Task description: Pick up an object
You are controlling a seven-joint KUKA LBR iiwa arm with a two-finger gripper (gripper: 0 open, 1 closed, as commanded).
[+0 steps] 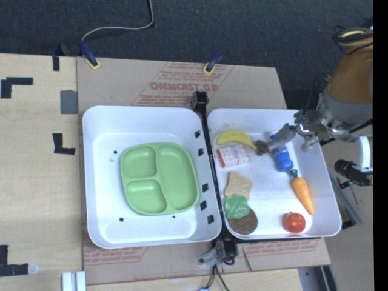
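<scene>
Here the end effector reaches into the right bin from its far right corner, and I cannot tell how it is set. A blue bottle lies just below it, not visibly gripped, with a banana to its left. Further down sit a carrot and a tomato. Well to its left, the other bin holds a green divided plate. Both bins rest on a cardboard sheet clamped over the pale wooden tabletop; dark carpet lies beyond.
</scene>
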